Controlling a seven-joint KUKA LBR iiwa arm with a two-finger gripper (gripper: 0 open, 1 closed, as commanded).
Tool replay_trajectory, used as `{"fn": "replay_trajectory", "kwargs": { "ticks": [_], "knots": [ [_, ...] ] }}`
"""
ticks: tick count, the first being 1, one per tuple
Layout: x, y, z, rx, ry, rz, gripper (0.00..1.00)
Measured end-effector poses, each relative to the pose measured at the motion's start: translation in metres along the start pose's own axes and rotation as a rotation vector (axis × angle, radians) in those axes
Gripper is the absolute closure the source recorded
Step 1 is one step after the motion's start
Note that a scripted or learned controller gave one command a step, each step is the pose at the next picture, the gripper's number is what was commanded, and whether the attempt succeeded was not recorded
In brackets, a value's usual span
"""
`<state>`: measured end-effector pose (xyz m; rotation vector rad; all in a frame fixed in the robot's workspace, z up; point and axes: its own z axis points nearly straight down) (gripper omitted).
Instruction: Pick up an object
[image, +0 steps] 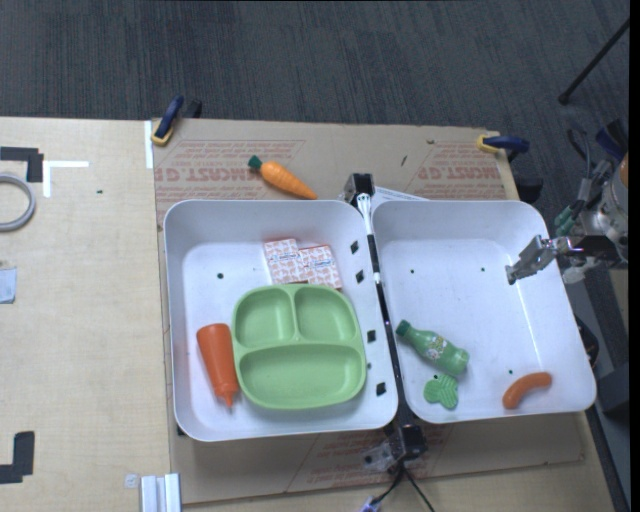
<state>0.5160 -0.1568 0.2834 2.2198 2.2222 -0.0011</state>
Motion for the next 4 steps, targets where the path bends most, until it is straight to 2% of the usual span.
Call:
{"fn": "replay_trajectory", "kwargs": {
  "ticks": [1,2,3,4],
  "knots": [
    [0.043,-0.012,0.092,0.000,0.001,-0.106,0.00],
    [0.058,-0.036,0.191,0.001,0.001,-0.095,0.00],
    [0.058,-0.035,0.182,-0.001,0.001,-0.092,1.00],
    [0.104,-0.032,0.061,-0.001,0.000,0.038,1.00]
  ]
}}
